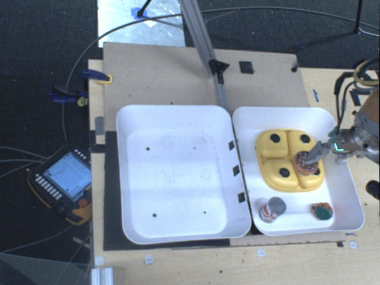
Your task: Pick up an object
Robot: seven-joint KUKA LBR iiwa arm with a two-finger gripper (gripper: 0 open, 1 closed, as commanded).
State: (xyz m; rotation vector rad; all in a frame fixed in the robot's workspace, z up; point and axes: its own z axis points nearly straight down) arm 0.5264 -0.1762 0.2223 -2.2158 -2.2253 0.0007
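A large yellow four-lobed object (285, 159) with black dots lies in the right bin (344, 186). A small brown and pink round object (305, 164) rests on its right side. My gripper (314, 153) reaches in from the right and its tip sits just above and against that round object. A grey, white and red small object (272, 209) lies near the bin's front edge. A green and orange small object (322, 211) lies to its right.
The left bin (172, 171) adjoins the right one, with black clips along the shared rim. A metal pole (199, 28) slants over the back of the bench. A teach pendant (65, 180) and cables lie on the floor at left.
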